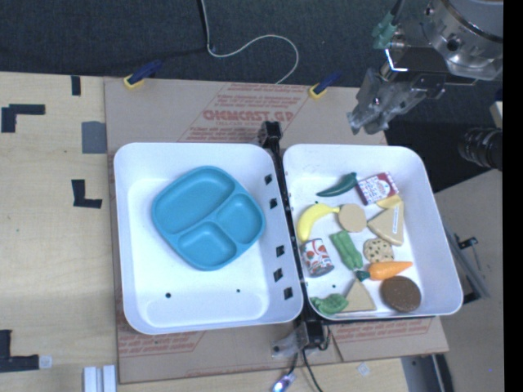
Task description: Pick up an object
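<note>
red lettering runs across the cardboard sheet point(245, 117) under the bins; it is printed upside down from this view and cannot be read with confidence. a small red-and-white packet point(377, 188) and a small can point(317, 256) with a red-and-white label both carry print too small to read.

the left bin point(131, 219), centre-left of the frame, holds a blue divided tray point(208, 216) with three compartments. the right bin point(433, 219), centre-right, holds the candidate objects: a dark green pepper point(337, 186) at upper centre with the red-and-white packet just to its right; a yellow banana point(314, 218) at the left, beside a round tan biscuit point(352, 217); a pale cheese wedge point(390, 221) toward the right; a green pod point(346, 249) at the centre next to the can; a speckled cracker point(377, 249); an orange carrot point(386, 269); a brown disc point(401, 293) at lower right; a tan wedge point(359, 297); and a green leafy piece point(331, 304) at the lower left corner.

the gripper point(369, 121) hangs in the upper right of the frame, beyond the far rim of the right bin and above the cardboard, well apart from every object in the bin. nothing is seen between its fingers; how far the jaws are parted cannot be told from this view.
</note>
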You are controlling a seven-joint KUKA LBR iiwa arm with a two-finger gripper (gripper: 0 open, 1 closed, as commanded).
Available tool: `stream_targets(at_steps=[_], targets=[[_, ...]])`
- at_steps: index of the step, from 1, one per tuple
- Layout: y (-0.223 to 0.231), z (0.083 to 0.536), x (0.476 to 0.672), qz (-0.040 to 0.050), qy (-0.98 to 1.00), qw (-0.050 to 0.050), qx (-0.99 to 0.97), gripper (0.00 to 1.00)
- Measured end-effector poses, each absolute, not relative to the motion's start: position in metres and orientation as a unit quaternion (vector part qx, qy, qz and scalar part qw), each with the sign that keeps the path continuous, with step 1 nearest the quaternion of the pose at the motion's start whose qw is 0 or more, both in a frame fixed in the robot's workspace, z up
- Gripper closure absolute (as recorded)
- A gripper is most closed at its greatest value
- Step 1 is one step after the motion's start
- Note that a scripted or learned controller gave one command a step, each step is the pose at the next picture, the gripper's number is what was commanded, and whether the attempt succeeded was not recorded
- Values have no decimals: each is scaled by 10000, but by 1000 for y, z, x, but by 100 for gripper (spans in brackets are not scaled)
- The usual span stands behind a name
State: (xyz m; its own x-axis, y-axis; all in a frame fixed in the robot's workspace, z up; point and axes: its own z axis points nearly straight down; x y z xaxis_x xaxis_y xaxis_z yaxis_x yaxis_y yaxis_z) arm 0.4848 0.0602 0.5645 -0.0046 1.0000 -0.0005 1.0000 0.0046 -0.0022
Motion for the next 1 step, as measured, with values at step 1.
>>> stream_targets(at_steps=[1], targets=[[60, 574, 485, 11, -7089, 10, -7053, 100]])
